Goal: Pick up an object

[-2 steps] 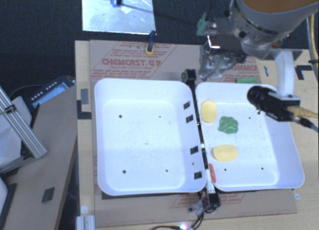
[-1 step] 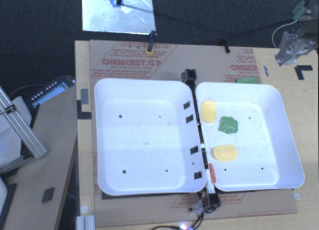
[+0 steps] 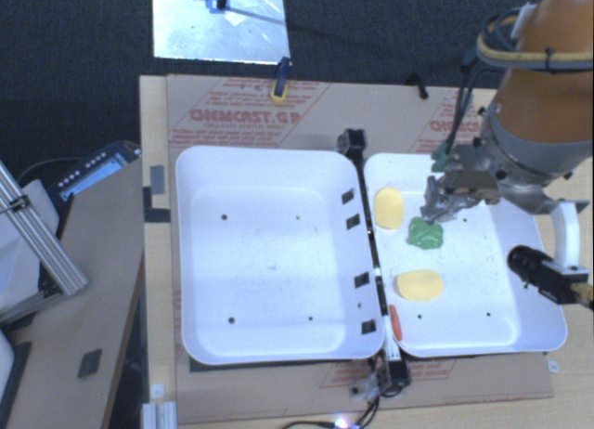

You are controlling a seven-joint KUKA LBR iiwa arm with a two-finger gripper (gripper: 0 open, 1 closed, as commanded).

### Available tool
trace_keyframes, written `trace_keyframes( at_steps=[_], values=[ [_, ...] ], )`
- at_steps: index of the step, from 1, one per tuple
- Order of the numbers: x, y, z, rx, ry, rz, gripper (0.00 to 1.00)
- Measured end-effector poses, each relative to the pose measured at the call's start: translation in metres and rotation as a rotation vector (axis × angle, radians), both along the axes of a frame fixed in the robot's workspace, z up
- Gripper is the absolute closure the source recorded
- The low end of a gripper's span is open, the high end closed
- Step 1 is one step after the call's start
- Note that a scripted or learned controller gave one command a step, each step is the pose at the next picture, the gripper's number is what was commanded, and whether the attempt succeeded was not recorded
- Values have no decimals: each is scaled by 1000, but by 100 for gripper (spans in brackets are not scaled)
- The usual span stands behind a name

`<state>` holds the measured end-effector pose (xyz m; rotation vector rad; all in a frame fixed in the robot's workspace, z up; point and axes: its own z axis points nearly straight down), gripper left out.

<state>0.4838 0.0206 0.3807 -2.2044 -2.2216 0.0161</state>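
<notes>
A single fixed camera is looking down from above the bench at a slant, taking in both shallow white plastic bins — the left bin (image 3: 269, 251) and the right bin (image 3: 483, 325) — side by side on a brown cardboard sheet (image 3: 241, 113). It is sitting far enough back that dark carpeted floor (image 3: 74, 46) is showing beyond the bench's far edge. The grey arm with the orange band (image 3: 548, 65) is entering from the right — its bulk is looming large, close to the lens.
</notes>
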Motion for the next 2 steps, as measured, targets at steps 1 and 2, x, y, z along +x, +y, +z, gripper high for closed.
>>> trace_keyframes(
  at_steps=[1, 2],
  values=[
    [3, -25, 49, -1, -23, -8, 100],
    [20, 70, -42, 0, -9, 5, 100]
  ],
)
